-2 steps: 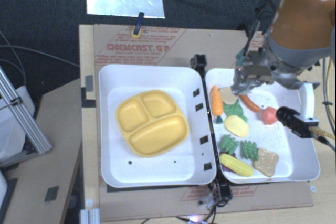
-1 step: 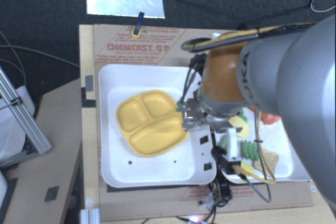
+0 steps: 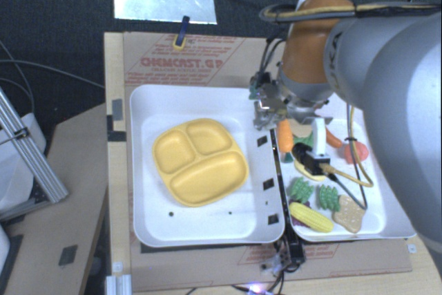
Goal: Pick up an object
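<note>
We see the gripper [image 3: 268,107] low over the far left corner of the right bin [image 3: 376,223]; we cannot tell its state. Going near to far in that bin, we count one corn cob [image 3: 310,217], one slice of toast [image 3: 349,215], two green leafy pieces [image 3: 300,188] side by side, one banana [image 3: 307,169], one pink-red round piece [image 3: 355,150], and one carrot [image 3: 284,132] just beside the gripper. The left bin [image 3: 145,217] holds one yellow divided plate [image 3: 199,161] with three compartments.
</note>
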